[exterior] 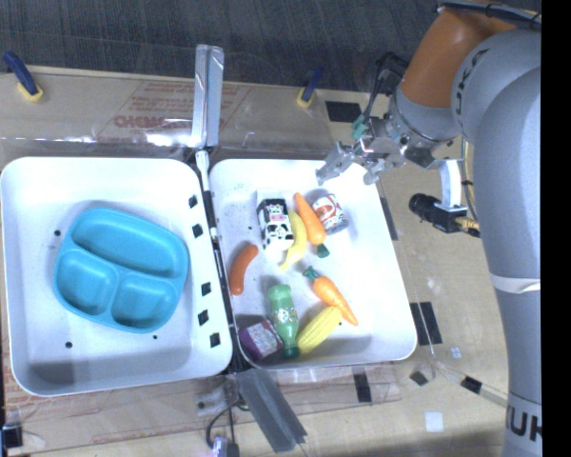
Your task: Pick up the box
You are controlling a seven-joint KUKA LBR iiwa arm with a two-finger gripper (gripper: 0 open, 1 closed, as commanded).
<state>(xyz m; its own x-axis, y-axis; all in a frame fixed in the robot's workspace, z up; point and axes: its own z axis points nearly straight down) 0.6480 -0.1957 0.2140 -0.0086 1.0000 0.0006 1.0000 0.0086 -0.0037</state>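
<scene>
The box [275, 223] is a small carton printed with a black-and-white cow pattern, lying in the right bin [385, 284] toward its upper middle. Its long axis runs roughly up and down the camera view, with a slight tilt; which end is the top cannot be told. A yellow banana-like piece [293, 243] touches its lower right edge, and an orange carrot [309, 219] lies just beside it on the right, with a small red-and-white can [330, 211] next to that.

The gripper [345, 165] hangs over the bin's upper right corner, up and to the right of the box and well apart from it. Its fingers [329, 169] look slightly spread, with nothing between them.

Lower in the same bin lie an orange sausage-shaped piece [242, 267], a second carrot [331, 294], a green bottle [284, 318], a corn cob [318, 328] and a purple item [261, 339]. The left bin [29, 255] holds a blue divided tray [121, 268].
</scene>
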